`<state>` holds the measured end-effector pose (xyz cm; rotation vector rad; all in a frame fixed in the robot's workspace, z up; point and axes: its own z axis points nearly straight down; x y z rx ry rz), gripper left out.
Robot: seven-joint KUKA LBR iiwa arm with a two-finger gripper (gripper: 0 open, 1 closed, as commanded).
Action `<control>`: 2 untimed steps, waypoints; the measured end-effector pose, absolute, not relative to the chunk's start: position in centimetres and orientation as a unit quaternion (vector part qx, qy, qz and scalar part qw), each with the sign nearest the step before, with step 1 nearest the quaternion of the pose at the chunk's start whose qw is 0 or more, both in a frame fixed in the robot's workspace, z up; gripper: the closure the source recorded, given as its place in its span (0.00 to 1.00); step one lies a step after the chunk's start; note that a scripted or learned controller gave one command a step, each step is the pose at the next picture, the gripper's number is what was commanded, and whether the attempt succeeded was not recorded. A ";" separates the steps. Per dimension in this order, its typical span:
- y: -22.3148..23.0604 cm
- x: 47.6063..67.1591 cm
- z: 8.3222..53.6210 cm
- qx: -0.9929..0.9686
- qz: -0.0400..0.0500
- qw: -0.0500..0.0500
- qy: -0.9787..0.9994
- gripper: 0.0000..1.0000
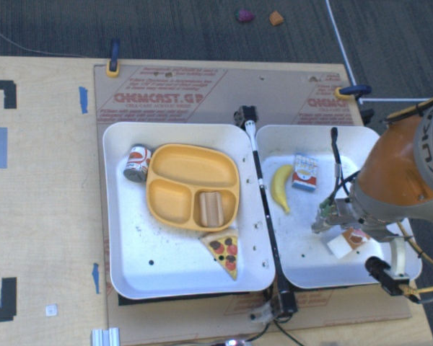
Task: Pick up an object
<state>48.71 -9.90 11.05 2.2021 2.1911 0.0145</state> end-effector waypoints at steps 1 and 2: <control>-9.9 48.7 11.0 0.709 0.005 0.017 0.705 0.00; -10.3 48.2 9.0 0.707 0.003 0.002 0.707 0.00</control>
